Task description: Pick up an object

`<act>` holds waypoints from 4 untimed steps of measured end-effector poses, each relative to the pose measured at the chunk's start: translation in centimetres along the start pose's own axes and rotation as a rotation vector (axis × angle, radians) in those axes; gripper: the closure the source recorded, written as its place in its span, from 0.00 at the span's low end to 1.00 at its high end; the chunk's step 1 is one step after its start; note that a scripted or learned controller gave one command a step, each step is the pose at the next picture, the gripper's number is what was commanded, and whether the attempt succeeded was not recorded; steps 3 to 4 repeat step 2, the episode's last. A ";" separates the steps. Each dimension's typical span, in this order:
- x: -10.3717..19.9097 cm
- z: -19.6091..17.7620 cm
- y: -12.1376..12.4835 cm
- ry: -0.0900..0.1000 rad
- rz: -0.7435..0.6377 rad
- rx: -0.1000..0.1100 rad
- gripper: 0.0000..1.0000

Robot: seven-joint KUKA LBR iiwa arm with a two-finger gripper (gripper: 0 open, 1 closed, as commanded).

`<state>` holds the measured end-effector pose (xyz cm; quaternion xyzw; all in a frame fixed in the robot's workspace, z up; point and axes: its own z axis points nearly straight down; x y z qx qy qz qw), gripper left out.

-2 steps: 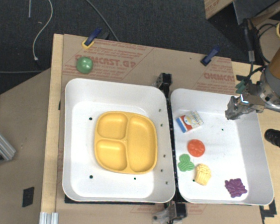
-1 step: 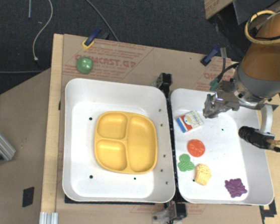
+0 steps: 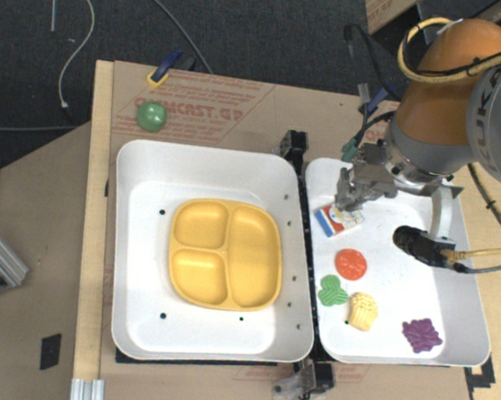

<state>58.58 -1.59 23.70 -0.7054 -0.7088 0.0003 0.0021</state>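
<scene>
My gripper point(image 3: 347, 206) reaches down into the far left part of the right bin point(image 3: 464, 307). Its tips sit right over a small white box with red and blue markings point(image 3: 330, 221), which lies on the bin floor. I cannot make out whether the box is between the fingers. Further forward in the same bin lie a red-orange round piece point(image 3: 350, 264), a green toy point(image 3: 332, 292), a pale yellow corn-like toy point(image 3: 363, 311) and a purple grape bunch point(image 3: 421, 334).
The left bin point(image 3: 138, 226) holds a yellow divided plate point(image 3: 225, 254). A green ball point(image 3: 152, 116) and a blue-yellow clip point(image 3: 164, 70) rest on the cardboard behind the bins. Black clamps sit between the bins at back and front.
</scene>
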 end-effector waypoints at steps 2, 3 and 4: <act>10.7 -1.1 0.5 0.000 -0.001 -0.005 1.00; 10.7 -1.1 0.5 0.000 -0.001 -0.005 1.00; 10.7 -1.1 0.5 0.000 -0.001 -0.005 1.00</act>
